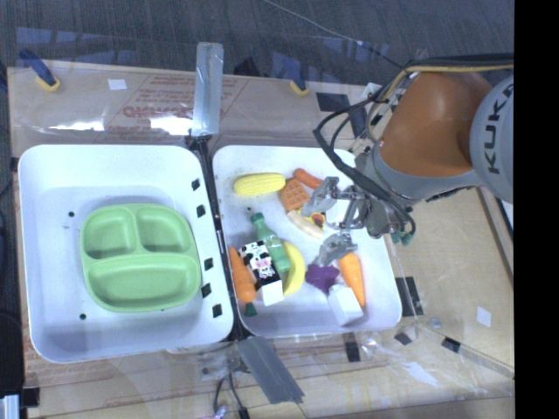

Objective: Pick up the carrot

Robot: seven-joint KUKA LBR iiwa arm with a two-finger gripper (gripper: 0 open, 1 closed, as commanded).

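Your bench (454,260) was a pale board under clear sheeting, carrying two shallow white bins side by side. The left bin (39,234) held a green divided plate (138,257); the right bin (262,157) was where all the clutter lay.

You had two orange, tapered pieces to choose from. One carrot (352,278) lay near the right wall, pointing toward the front, with a purple piece (321,278) just beside it on the left and a white block (346,304) touching or nearly touching its tip. A second orange piece (242,274) lay along the bin's left wall, next to the cow-patterned carton (258,260) and a green bottle (266,238).

The gripper (336,218) hung over the middle-right of that bin, its fingers spread apart with nothing between them. By my reading you were at the approach step: the claw was above and slightly behind the right-hand carrot's thick end, not yet closing on it.

The next move would have called for a shift toward the front of the bin, then a descent with the fingers straddling the carrot across its width.

Room was tight. The bin's right wall sat close on one side and the purple piece on the other, so a finger could have landed on either. The corn (259,183), the banana (294,269) and the orange pieces under the wrist sat apart from that path.
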